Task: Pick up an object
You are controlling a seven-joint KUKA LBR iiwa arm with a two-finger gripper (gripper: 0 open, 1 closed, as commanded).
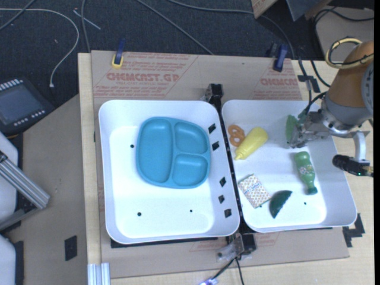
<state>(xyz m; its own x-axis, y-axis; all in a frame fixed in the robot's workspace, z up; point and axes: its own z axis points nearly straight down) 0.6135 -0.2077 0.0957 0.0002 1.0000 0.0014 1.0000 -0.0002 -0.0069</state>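
Bins sit side by side: the left bin (119, 177) holds a blue divided plate (173, 152). The right bin (338, 209) holds a yellow squeeze bottle (251, 143), green bottle (305, 171), dark green wedge (279, 202), patterned packet (255, 189) and pretzel (236, 133). Gripper (301, 130) is low at its far edge beside a green item (291, 127); its grip state cannot be told.

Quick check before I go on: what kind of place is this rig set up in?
Most likely a robotics lab bench. Two white bins sit clamped on a protective board, loose cables run across the dark floor, and the arm reaches in over toy items such as a yellow bottle.
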